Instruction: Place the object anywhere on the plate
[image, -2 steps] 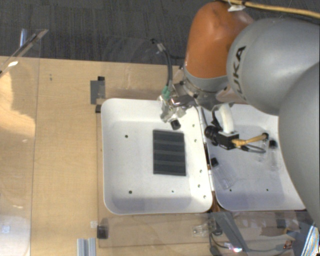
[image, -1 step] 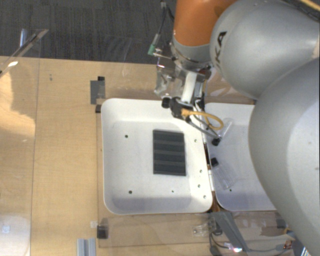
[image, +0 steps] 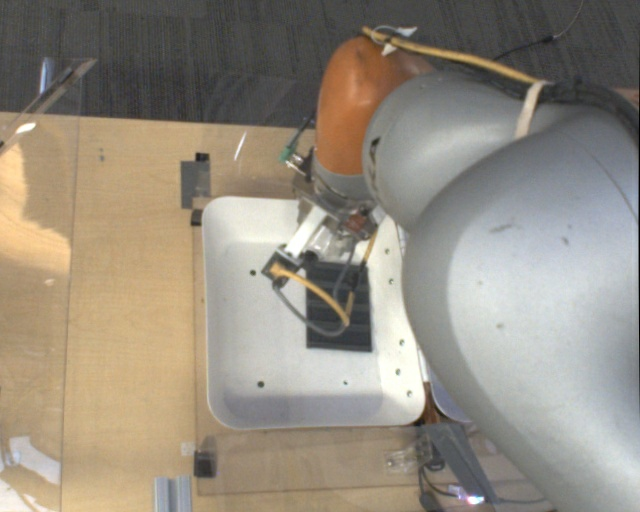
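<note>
Pick step: gripper (image: 335, 228) sits above black ribbed block (image: 345, 325) in white bin (image: 240, 340), can't tell its opening; next move needs a firm grasp.

Bulky grey arm (image: 520, 250), orange band (image: 345, 110), yellow cable (image: 450, 55).

Shallow white bin (image: 240, 340) with small dark holes in its floor, on a pale wooden bench (image: 125, 360), black clamp (image: 195, 183) at the bin's upper-left corner, small black block (image: 204, 463) near its lower-left corner, clear panel (image: 40, 230) at left, dark carpet (image: 160, 50) beyond.
</note>
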